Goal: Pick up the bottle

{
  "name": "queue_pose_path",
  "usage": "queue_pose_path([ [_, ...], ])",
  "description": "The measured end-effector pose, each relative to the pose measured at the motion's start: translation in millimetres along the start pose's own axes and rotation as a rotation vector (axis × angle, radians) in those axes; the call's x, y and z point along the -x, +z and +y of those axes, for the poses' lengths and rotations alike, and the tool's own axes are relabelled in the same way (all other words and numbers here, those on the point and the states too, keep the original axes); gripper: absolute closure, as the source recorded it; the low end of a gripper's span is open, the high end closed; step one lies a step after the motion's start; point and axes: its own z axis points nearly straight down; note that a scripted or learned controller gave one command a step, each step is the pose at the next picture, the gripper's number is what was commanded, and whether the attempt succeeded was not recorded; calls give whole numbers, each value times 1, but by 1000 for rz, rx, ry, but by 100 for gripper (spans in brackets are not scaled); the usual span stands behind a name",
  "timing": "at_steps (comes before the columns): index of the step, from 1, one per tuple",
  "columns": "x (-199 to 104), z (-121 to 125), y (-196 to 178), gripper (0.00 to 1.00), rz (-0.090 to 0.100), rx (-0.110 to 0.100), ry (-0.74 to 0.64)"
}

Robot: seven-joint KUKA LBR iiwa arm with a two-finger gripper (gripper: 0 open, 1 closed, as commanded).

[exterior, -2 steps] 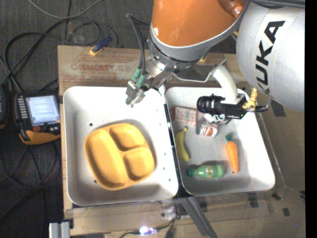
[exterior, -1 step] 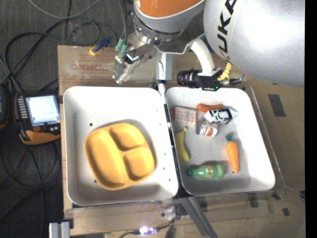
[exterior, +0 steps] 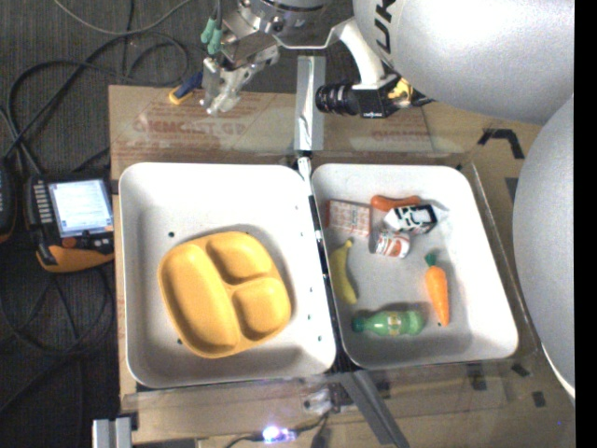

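- Bottle [exterior: 389, 323]: small, green, yellowish label around its middle, lying on its side near the front edge of the right bin [exterior: 485, 250], cap end pointing toward the divider. I judge it light, stiff plastic; round and smooth, so likely to roll or squirt out under a poor pinch.
- Best hold, as I read it: across the body at the label, fingers straddling the long axis. Neck looks too narrow and too close to the banana.
- Neighbours: banana [exterior: 344, 273] just beside the cap end; carrot [exterior: 437, 290] close to the base end, whether touching I cannot tell. A crumpled can [exterior: 393, 244] and packets sit further back.
- Left bin [exterior: 140, 250] holds a yellow divided plate [exterior: 227, 292].
- Gripper [exterior: 222, 91]: up beyond the bins over the cardboard, well apart from the bottle. Carrying nothing that I can see; I cannot tell how the fingers stand.
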Motion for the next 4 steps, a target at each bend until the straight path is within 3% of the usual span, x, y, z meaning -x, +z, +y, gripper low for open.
queue_pose_path([
  [1, -32, -87, 80, 100, 2, -3, 186],
  [2, -33, -106, 0, 100, 0, 1, 210],
  [3, -20, -29, 10, 100, -2, -1, 173],
  [4, -26, -106, 167, 100, 3, -4, 200],
])
